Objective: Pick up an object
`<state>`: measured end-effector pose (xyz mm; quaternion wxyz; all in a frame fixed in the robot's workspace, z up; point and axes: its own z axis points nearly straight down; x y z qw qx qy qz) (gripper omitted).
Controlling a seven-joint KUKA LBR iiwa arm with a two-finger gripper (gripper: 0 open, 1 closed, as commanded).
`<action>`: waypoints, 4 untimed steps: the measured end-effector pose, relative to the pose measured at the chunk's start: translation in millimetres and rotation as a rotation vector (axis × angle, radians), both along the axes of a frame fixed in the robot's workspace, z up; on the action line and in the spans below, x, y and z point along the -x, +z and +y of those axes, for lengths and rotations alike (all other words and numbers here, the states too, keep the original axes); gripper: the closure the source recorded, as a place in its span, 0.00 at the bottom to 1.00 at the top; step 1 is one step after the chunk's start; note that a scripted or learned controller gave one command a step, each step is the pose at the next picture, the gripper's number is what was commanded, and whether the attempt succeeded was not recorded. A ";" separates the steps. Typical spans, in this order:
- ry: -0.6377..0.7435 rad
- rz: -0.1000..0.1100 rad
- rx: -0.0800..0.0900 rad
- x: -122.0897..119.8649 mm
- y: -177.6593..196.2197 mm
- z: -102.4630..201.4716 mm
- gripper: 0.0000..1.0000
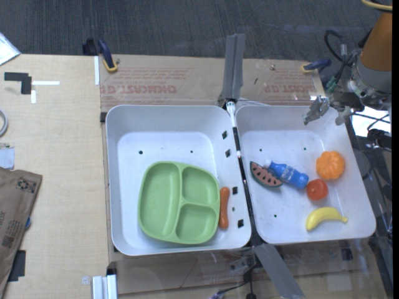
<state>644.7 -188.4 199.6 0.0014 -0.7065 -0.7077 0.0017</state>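
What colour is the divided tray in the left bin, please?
Light green tray, seen in the camera view.

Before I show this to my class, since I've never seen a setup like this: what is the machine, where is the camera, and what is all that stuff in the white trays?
This is one picture from a camera fixed above a bench, looking down at a slant. The machine is a robot arm, grey with an orange band, reaching in from the right. At its tip is a gripper for picking things up; it hangs over the far corner of the right bin, and nothing shows between its fingers.

The left bin holds a green divided plate with a toy carrot lying beside it on the right. The right bin holds toy food: a watermelon slice touching a blue bottle, an orange, a tomato and a banana.
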 end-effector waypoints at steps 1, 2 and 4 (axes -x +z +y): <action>-0.050 -0.001 -0.001 62.1 -101.2 -16.0 0.00; -0.179 0.000 -0.001 106.5 -110.1 -10.9 0.00; -0.062 0.000 0.000 47.4 -5.0 52.9 1.00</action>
